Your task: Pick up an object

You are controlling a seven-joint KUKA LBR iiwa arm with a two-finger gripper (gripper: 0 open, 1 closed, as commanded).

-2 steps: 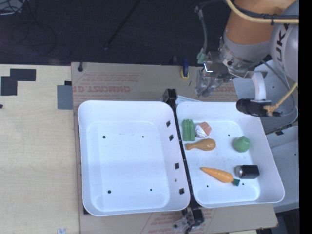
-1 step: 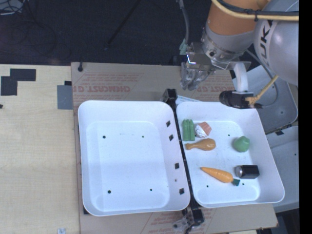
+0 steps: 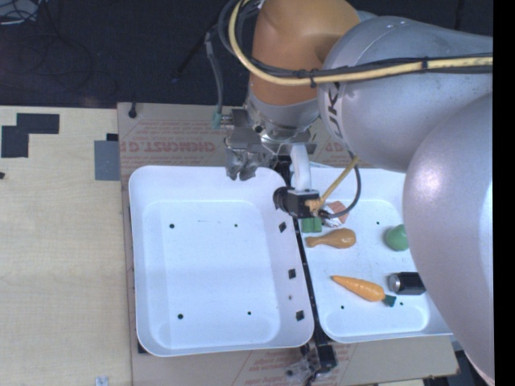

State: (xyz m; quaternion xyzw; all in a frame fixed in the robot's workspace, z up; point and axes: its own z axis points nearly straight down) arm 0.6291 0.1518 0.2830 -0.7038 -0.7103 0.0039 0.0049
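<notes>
Gripper [image 3: 240, 167] hangs over the left bin's [image 3: 149, 215] far rim; whether it is open or closed we cannot tell. Well apart, in the right bin [image 3: 362, 328], we see a tan gourd [image 3: 331, 239], orange carrot [image 3: 358, 288], green ball [image 3: 395, 237] and black cylinder [image 3: 406, 283], the arm [image 3: 418, 79] looming over the last two.

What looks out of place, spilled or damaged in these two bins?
Nothing stands out. The carrot, green ball and tan toy lie apart from one another inside the right bin, and nothing has spilled over a rim.
</notes>
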